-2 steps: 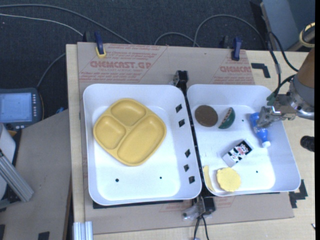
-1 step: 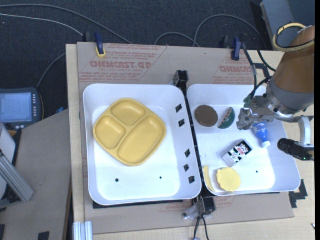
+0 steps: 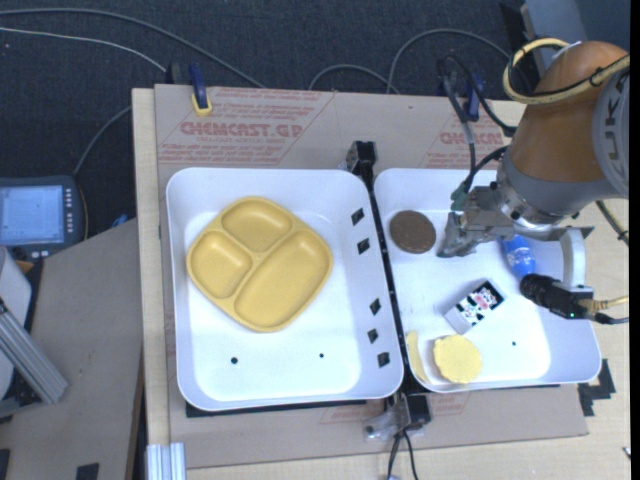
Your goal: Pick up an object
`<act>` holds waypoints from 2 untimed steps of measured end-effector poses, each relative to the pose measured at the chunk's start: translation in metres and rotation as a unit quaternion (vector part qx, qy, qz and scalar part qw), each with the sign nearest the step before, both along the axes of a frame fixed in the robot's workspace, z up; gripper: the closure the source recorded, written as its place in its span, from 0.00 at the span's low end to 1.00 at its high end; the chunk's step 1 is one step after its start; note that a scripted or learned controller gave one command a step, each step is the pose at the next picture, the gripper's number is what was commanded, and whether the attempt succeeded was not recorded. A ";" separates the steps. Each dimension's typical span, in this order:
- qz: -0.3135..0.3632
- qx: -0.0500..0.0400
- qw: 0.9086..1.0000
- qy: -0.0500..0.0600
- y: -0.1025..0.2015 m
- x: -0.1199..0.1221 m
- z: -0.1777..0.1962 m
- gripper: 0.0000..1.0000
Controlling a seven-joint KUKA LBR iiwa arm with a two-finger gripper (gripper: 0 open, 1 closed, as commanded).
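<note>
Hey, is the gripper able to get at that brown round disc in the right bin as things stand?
Probably yes. The gripper hangs just right of the brown disc, which lies flat on the right bin floor with nothing on top or between them.

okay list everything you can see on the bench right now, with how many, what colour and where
left bin: one, white, left half of the bench
right bin: one, white, right half of the bench
divided plate: one, yellow, three compartments, in the left bin
round disc: one, brown, upper left of the right bin
small box: one, black and white, middle of the right bin
round flat piece: one, yellow, lower left of the right bin
small blue item: one, blue, right bin, partly under the arm
arm: one, orange band above the wrist, over the right bin
gripper: one, grey, beside the brown disc
</note>
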State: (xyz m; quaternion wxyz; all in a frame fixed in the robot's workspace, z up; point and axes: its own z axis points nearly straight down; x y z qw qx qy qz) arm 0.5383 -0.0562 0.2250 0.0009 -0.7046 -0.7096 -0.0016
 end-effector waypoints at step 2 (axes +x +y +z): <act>0.000 0.000 1.000 0.000 0.102 -0.009 0.003 1.00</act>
